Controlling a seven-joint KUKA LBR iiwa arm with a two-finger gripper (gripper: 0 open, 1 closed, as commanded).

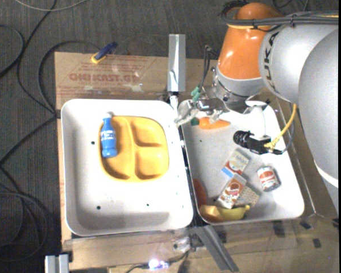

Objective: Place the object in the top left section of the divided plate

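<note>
The jaws of the gripper [193, 110] are too small and cluttered with metal parts to read, so I cannot tell whether they are parted or closed, and nothing can be made out between them. The gripper hangs over the top left corner of the right bin [290, 209], just beside an orange carrot [214, 124] lying near that bin's top edge. In the left bin [79, 209] the yellow divided plate [145, 152] sits toward the top edge. A blue bottle [108, 136] lies lengthwise along the plate's left side, cap toward the bin's top edge, seemingly in the top left section and partly over the rim. If the bottle is the object meant, the placing looks done, with at most a check that it rests inside the section. If another item is meant, such as the carrot, the picking up and carrying across to the plate are all left to do.
</note>
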